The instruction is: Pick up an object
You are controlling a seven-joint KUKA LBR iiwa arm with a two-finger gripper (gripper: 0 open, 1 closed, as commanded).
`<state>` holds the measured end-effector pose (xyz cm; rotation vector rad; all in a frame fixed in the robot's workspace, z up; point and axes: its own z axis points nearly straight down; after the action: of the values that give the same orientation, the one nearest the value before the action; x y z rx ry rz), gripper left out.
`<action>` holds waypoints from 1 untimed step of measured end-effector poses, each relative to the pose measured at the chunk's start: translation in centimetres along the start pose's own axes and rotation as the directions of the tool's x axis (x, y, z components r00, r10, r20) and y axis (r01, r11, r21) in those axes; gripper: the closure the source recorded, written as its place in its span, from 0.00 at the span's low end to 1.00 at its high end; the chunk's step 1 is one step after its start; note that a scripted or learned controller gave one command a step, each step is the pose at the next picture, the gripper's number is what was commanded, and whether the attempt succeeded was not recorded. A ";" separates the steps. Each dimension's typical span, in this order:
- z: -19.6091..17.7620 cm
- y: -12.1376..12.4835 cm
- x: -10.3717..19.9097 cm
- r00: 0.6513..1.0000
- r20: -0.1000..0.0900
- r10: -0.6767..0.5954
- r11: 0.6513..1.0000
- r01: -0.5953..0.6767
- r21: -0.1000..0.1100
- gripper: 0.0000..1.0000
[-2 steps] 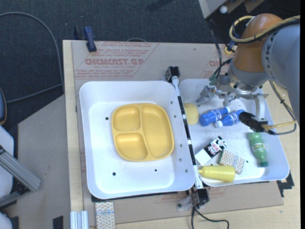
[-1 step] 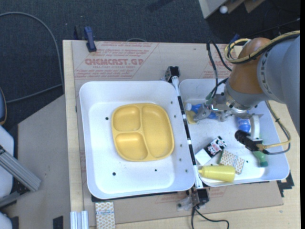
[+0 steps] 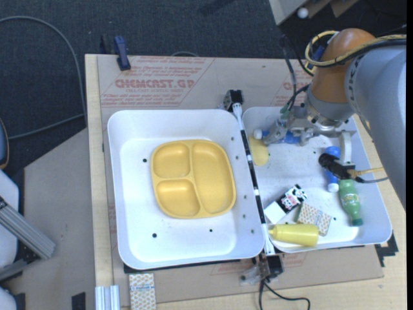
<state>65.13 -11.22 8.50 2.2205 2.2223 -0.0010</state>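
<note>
Could not tell whether the gripper (image 3: 284,133) stood open or closed: too small and cluttered in the camera view. Saw nothing gripped there. Found it low over the far left part of the right bin (image 3: 297,171), near the dividing wall.

Noted closest to it a small white ball (image 3: 257,134), and just beside that a pale yellow piece (image 3: 259,152) lying against the bin's left wall. Judged the pale yellow piece the likeliest pick. Looked light and smooth, perhaps soft plastic, and awkward with one side against the wall; best taken across its narrow width. Thought the ball prone to roll away under a pinch.

Spotted further out a blue item (image 3: 331,154), a green bottle (image 3: 350,201) seemingly on its side near the right wall, a black-and-white box (image 3: 293,199), a patterned flat packet (image 3: 316,219) and a yellow banana-shaped toy (image 3: 295,234) at the near edge. Reckoned the bottle stiff, rounded and slippery; would grip across its body at mid-length. Reckoned the packet too flat for an easy hold.

Saw in the left bin (image 3: 129,147) a yellow divided plate (image 3: 192,177), well apart from the gripper.
</note>
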 end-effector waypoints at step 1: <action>0.2 1.1 -0.3 1.000 -0.006 -0.004 1.000 0.004 0.025 0.00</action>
<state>66.24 -11.55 8.32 2.2312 2.2418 -0.0221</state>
